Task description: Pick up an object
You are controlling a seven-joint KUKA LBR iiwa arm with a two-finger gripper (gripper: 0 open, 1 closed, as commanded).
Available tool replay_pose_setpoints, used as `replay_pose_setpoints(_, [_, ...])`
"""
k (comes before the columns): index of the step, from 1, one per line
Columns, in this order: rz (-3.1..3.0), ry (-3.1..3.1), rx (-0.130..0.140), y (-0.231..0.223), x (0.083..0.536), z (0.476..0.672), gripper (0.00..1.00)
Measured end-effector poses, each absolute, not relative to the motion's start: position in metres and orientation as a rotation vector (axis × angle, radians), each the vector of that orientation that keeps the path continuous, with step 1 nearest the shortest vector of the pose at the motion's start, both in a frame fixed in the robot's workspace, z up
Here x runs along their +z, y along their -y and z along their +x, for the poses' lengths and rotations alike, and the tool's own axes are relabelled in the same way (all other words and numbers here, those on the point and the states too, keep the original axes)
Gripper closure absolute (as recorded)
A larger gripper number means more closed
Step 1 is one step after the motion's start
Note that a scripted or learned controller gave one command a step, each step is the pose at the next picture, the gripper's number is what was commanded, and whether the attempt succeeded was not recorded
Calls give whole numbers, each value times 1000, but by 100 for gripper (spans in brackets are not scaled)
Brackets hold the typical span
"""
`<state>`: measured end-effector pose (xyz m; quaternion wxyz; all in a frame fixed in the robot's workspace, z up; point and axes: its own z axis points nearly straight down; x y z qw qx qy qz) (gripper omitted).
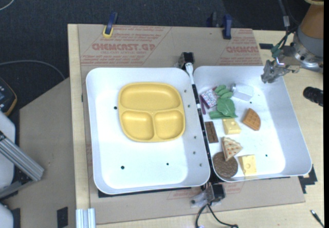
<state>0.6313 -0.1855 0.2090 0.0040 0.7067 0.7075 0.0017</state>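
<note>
At the fingers: too small and blurred to tell whether spread or pressed together; nothing visibly pinched. Hovering over the upper right corner of the right bin, above bare white floor.

Every candidate lying down and to the left in the frame. Nearest by judgement: a pale packet, with its long axis running roughly left to right. Just beyond it, the green pieces and a purple wrapper. Lower still, a brown waffle-like piece and a yellow block, set apart enough to approach cleanly. Crowded at the bin's lower left: a wedge touching a round brown disc.

Likely next: travel toward the frame's lower left, then descend. Far off in the left bin, a yellow divided tray.
</note>
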Motion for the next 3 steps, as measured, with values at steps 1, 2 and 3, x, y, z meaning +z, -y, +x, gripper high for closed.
replay_pose_setpoints(1, [2216,-2219,4,186,227,632,100])
replay_pose_setpoints(2, [2219,-2229,-1,131,220,623,100])
replay_pose_setpoints(3, [2219,-2229,-1,84,216,618,100])
